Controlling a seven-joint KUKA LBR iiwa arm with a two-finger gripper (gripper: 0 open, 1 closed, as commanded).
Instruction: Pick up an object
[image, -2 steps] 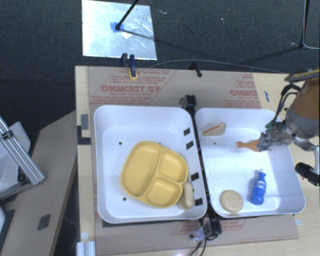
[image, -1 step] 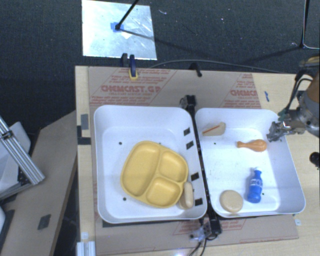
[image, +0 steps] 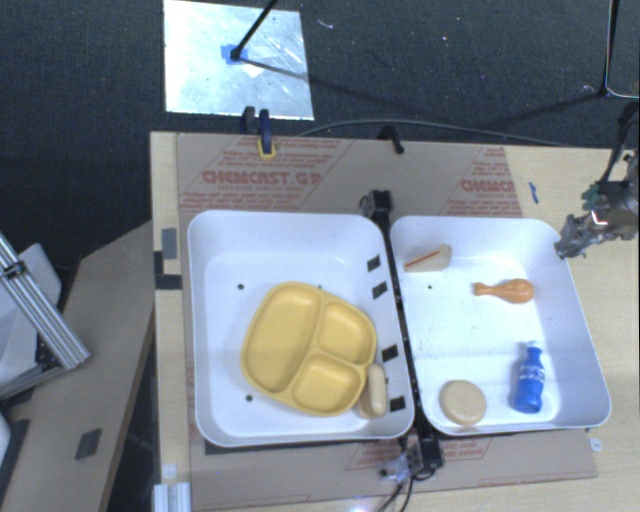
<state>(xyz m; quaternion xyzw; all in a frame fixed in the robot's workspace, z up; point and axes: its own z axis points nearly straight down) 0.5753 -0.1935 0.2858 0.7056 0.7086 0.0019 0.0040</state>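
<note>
The right bin (image: 575, 330) holds a blue bottle (image: 528, 378) lying near its front right corner. A round beige disc (image: 463, 402) sits to the bottle's left, a tan drumstick (image: 505, 290) lies mid-bin, and a pale wedge (image: 427, 258) rests at the back left. In the left bin (image: 215, 300), a yellow divided tray (image: 310, 347) sits with a beige roll (image: 374, 390) against its right edge. My gripper (image: 575, 240) hovers over the right bin's back right corner, apart from all the objects.
A black divider with clips (image: 392, 300) runs between the bins. A shiny foil sheet (image: 238, 60) lies beyond the bench, and a blue-yellow clamp (image: 262, 130) sits on the back edge. An aluminium rail (image: 40, 310) stands at the left.
</note>
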